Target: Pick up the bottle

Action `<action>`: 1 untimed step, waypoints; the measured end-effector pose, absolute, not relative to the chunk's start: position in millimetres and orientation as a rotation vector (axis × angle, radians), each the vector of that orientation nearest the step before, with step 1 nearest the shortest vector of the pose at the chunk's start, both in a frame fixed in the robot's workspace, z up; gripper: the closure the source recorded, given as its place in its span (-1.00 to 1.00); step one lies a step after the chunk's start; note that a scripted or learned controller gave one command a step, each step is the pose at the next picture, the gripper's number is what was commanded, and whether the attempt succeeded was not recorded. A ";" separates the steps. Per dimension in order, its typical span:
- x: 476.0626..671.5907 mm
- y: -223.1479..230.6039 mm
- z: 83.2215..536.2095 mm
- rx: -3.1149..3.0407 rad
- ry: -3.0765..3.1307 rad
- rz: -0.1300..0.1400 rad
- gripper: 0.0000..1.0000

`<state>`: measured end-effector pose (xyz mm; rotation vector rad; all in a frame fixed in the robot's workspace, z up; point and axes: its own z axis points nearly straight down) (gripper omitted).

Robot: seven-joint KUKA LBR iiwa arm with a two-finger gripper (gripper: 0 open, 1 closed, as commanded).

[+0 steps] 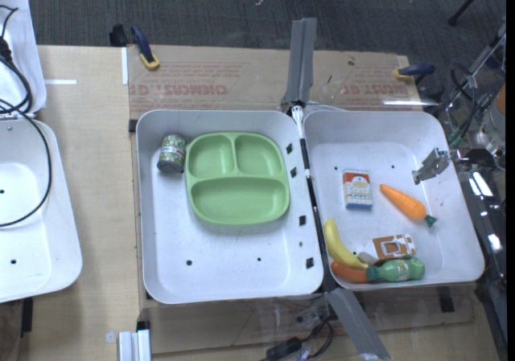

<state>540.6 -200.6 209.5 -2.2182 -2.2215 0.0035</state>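
The bottle (396,271) is green with a pale label. It lies on its side at the front edge of the right bin (386,150), pressed between a banana and a small brown and white box. My gripper (432,165) hangs at the right bin's right side, above and to the right of the bottle and well apart from it. Nothing is seen in its grasp.
A banana (339,245), a reddish-orange item (348,272) and a small brown box (393,248) crowd the bottle. A carrot (405,203) and a white and orange carton (357,189) lie mid-bin. The left bin (225,271) holds a green divided plate (237,177) and a small can (171,153).
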 end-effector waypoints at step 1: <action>514.0 -122.9 167.1 -2.117 -2.317 0.004 -1.00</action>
